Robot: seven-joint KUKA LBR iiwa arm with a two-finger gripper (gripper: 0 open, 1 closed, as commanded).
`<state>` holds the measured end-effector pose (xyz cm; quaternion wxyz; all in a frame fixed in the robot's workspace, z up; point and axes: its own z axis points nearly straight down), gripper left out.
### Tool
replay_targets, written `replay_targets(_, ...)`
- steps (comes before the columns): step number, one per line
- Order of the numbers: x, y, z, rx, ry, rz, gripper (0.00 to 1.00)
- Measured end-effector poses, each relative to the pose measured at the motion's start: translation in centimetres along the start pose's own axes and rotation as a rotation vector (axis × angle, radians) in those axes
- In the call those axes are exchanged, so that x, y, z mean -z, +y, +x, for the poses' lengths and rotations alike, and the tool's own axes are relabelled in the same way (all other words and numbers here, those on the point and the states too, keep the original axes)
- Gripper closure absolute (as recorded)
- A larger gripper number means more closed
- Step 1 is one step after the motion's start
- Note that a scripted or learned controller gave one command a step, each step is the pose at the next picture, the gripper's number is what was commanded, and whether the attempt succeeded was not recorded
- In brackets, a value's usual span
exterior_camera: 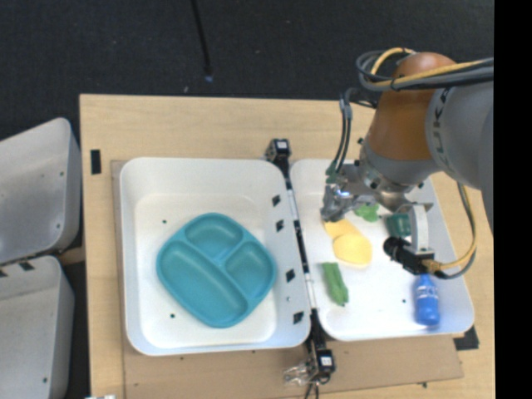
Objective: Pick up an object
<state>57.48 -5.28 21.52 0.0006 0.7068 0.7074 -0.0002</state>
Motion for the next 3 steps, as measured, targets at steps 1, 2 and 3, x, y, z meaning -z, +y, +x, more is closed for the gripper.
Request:
replay_targets(1,0.1,-0.9,5.3,0.002,0.002,0.001,1.00)
replay_targets(2,0.2,-0.6,9.6,0.001,0.001,0.000,1.00)
replay_targets(3,0.3,-0.6,9.8,0.001,0.001,0.000,0.00)
